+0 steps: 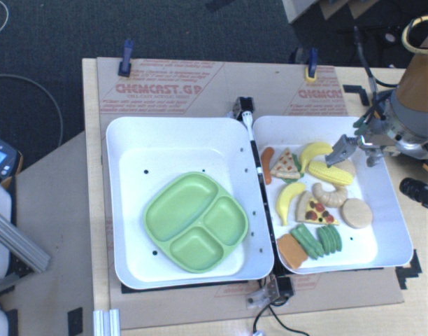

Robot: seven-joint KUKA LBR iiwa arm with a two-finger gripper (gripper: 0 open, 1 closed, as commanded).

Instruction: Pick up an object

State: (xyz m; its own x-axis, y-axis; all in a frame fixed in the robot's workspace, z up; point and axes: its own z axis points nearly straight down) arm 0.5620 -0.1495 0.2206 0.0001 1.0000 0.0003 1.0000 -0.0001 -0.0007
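**Corn cob under the claw, nothing lifted yet**

Corn cob (331,173) lying in the right bin (394,219), near its upper middle, just beside a banana (315,151) and likely the nearest target. Gripper (343,150) poised right above it, fingers apart, nothing between them. Pick judged barely begun: approach made, closing and lifting both left to do.

Toy food all around, smooth moulded plastic by the look. Bumpy yellow surface on the cob, elongated and rounded. Second curved banana (291,200) lower down, beside a flat pizza wedge (287,164) and a slim red sausage (267,164). Round tan disc (356,213), ridged green pods (319,240), orange block (292,250) towards the near edge.

Left bin (123,187) holding a pale green tray (195,220), matte, three shallow compartments, soft rounded corners.
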